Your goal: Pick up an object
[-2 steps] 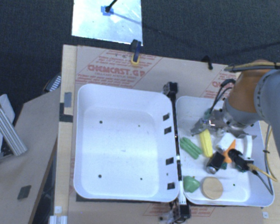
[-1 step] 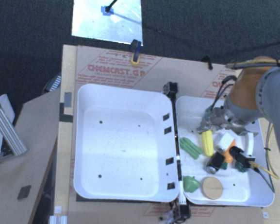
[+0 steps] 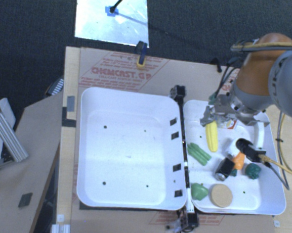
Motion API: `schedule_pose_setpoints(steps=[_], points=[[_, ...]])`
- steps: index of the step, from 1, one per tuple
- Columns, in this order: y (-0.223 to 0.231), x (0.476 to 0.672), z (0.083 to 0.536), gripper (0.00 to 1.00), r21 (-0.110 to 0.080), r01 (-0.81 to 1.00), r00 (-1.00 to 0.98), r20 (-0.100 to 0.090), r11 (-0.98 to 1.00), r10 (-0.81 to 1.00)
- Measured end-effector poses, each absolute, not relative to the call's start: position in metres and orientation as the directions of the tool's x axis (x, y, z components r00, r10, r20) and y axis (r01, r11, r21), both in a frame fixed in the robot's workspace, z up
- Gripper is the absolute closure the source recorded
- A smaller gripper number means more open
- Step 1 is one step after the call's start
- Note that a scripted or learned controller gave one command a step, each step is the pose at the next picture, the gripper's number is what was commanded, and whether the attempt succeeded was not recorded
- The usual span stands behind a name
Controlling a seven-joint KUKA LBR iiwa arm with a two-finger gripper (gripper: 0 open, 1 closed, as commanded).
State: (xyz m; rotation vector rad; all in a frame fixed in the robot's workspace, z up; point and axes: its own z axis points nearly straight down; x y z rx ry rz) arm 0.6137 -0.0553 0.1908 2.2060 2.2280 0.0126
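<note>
Pincer (image 3: pixel 212 119) sits directly over the yellow corn cob's (image 3: pixel 212 137) top end; its grip cannot be told.

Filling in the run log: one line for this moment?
gripper above yellow corn | right bin | grasp unconfirmed

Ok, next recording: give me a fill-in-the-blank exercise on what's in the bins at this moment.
1. All the loose objects lie in the ____ bin as this view shows it.
2. The gripper sits right above the upper end of the ____ corn cob.
3. The round tan disc lies beside a small ____ object near the bin's front rim.
4. The left bin is ____ in colour.

Missing words: right; yellow; green; white
</note>
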Motion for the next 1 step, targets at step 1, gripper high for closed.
schedule_pose_setpoints(steps=[1], points=[[0.0169, 0.6505, 0.2047, 1.00, 0.007, 1.000, -0.012, 0.003, 0.012, 1.000]])
